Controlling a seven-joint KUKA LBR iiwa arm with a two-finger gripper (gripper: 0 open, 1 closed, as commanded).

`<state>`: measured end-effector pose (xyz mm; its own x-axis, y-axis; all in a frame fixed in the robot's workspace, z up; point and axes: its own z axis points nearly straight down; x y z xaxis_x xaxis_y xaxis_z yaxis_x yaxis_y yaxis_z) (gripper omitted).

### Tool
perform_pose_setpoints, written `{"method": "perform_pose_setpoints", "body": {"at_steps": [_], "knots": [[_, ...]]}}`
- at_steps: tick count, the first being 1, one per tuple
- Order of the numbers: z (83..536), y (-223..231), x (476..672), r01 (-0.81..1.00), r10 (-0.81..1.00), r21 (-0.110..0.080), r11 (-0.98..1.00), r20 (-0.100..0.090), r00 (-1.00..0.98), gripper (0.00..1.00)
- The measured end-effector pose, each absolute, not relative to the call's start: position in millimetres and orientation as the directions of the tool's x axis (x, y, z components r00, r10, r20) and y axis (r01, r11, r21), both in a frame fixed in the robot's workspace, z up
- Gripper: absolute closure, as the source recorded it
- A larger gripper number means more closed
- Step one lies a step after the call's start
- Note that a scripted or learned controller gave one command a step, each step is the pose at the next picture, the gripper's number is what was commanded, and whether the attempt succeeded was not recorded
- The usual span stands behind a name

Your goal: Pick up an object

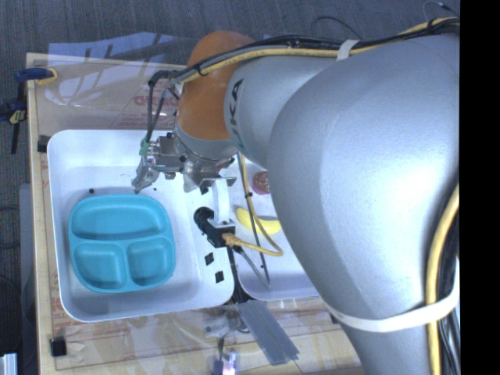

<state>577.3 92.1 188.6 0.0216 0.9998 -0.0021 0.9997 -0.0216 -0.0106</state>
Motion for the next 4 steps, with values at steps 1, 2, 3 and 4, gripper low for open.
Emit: {"method": "perform_pose_setpoints", "body": {"at_steps": [1,2,3,4], "knots": [[99.9,145.1,603.7,0.970,0.970,0.012,-0.244,0.005,0.244,0.00],[190.1,82.6,567.0,0.989,0.989,-0.006,-0.149,-0.002,0.149,0.00],[188.8,-0.5,652.8,0.995,0.995,-0.007,-0.095,-0.001,0.095,0.00],[218.2,66.0,562.2,0.997,0.997,-0.007,-0.082,-0.002,0.082,0.00]]}}
